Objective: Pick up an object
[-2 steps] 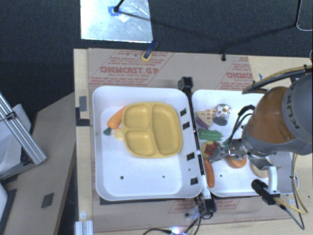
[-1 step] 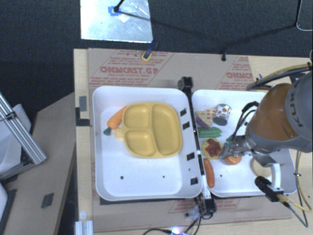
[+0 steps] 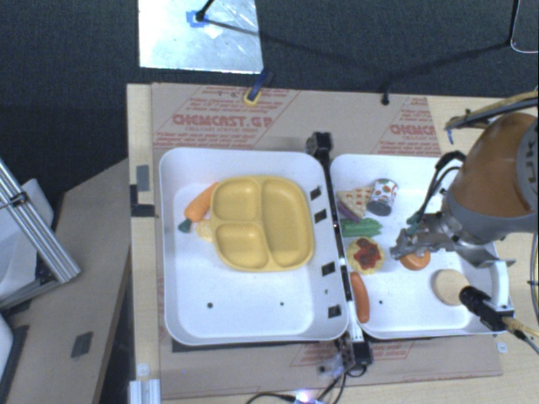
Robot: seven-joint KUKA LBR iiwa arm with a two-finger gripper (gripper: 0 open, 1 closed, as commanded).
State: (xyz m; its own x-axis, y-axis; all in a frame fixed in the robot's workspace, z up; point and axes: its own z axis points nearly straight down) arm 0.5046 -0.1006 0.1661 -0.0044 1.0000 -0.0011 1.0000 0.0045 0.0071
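1. Over the right bin [image 3: 396, 322], the arm [image 3: 501, 183] comes in from three o'clock, and its gripper [image 3: 410, 244] sits low at the bin's middle.
2. Whether the gripper is clenched or released, I cannot tell.
3. Just at five o'clock of the gripper lies an orange round piece [image 3: 415, 261], touching or nearly touching it.
4. At nine o'clock of that piece sits a small pizza [image 3: 366, 255], with a green vegetable [image 3: 360, 226] at its twelve o'clock.
5. Farther toward twelve o'clock lie a sandwich wedge [image 3: 355, 200] and a small can [image 3: 384, 195].
6. A hot dog [image 3: 360, 296] lies at the bin's seven o'clock, a tan bun [image 3: 447, 285] at its four o'clock.
7. The left bin [image 3: 244, 318] holds a yellow divided plate [image 3: 257, 223], a carrot [image 3: 199, 203] touching its nine o'clock edge.
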